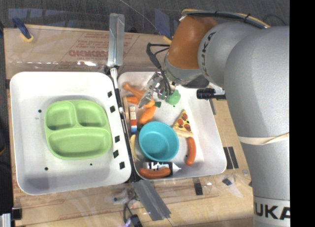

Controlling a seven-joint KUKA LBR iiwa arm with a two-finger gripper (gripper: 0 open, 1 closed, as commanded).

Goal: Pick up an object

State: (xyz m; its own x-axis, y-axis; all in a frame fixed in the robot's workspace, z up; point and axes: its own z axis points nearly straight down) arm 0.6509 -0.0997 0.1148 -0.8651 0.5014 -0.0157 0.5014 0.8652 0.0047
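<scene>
My gripper (pixel 154 94) hangs over the back left part of the right bin (pixel 218 145), open, with nothing visible between its fingers. Just left of it lies an orange carrot (pixel 132 89). Another orange piece (pixel 146 114) lies right below it. A small green object (pixel 173 98) sits against the gripper's right side. A blue bowl (pixel 158 141) stands in the middle of that bin, in front of the gripper. A pizza slice (pixel 183 122) lies to the bowl's right, beside a red sausage (pixel 190 151). A second sausage (pixel 155 173) rests by the front wall.
The left bin (pixel 19 122) holds a green divided plate (pixel 78 128). A metal divider bar (pixel 116 39) runs between the bins at the back. The arm's grey body covers the right side of the bench.
</scene>
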